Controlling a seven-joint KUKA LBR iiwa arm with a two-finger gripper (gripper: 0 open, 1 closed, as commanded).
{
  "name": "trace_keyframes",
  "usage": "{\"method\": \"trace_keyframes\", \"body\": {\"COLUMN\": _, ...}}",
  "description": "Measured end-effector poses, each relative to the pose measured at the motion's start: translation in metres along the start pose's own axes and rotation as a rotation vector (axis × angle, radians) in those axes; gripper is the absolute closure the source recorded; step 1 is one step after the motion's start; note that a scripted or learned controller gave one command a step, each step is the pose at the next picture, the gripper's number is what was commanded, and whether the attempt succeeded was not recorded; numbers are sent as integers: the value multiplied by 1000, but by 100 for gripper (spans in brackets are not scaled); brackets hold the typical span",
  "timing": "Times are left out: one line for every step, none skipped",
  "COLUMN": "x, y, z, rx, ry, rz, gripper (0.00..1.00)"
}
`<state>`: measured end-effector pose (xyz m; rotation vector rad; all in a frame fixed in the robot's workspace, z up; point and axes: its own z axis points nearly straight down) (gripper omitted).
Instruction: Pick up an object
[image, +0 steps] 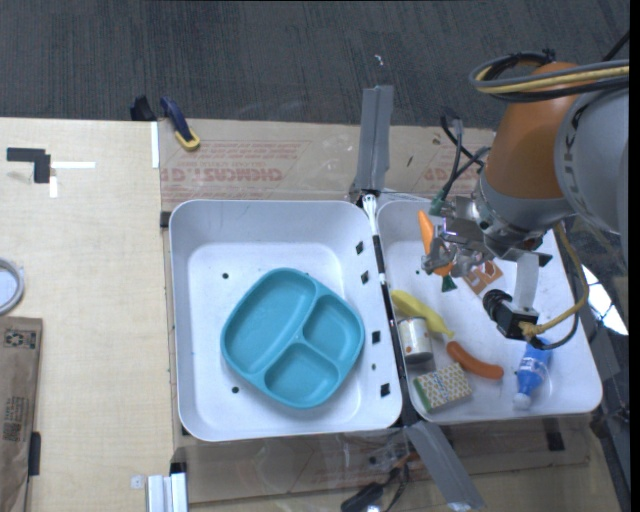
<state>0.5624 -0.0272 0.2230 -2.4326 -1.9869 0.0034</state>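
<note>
We are looking down on two white bins on the table. The left bin (190, 300) is holding a blue divided plate (292, 338). The right bin (590, 385) is holding a yellow banana (421, 311), a small can (414, 340), an orange carrot-like piece (474, 362), a patterned box (443, 385) and a small blue-capped bottle (530, 374). The jaws (452, 262) are hanging over the right bin's upper part; clutter is blurring them, so we cannot tell their state.
</note>
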Motion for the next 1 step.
{"method": "trace_keyframes", "body": {"x": 28, "y": 17, "z": -64, "rx": 0, "ry": -1, "rz": 54, "gripper": 100}}
